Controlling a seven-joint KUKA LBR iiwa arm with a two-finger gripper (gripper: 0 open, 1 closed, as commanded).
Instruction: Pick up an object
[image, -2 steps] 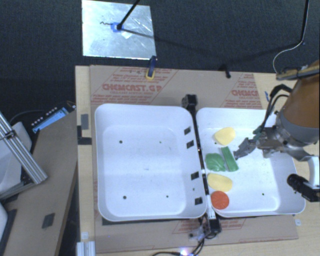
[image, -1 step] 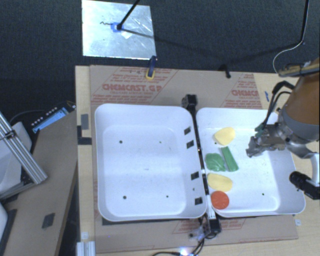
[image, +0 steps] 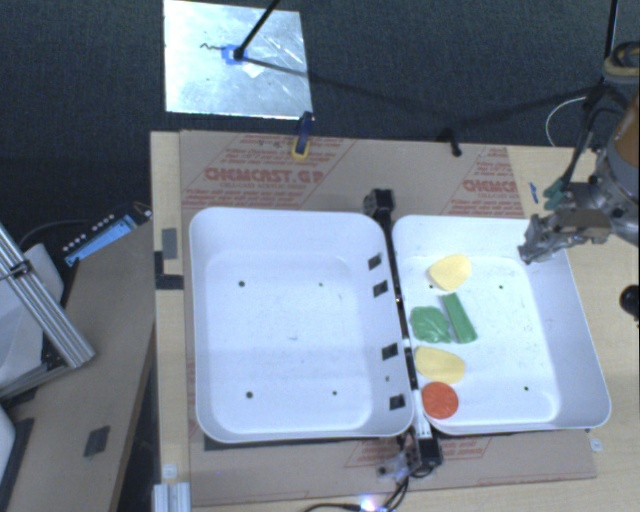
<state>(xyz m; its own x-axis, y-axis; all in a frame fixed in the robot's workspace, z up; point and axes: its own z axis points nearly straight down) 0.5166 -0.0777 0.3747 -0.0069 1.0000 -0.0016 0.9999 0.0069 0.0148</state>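
Overhead view of 2 white bins on the bench. The right bin (image: 560, 340) holds 5 small objects along its left side, right of frame centre: a pale yellow piece (image: 450, 270), a green leafy piece (image: 430, 323) touching a green stick (image: 460, 317), a second yellow piece (image: 440, 364), and an orange-red disc (image: 440, 400) at the bottom. The gripper (image: 535, 247) hangs at the right bin's upper right corner — apart from all 5. Whether it is released or clenched cannot be told; nothing is seen held. A sound pick probably favours an isolated target — the disc or upper yellow piece — centred before descent.
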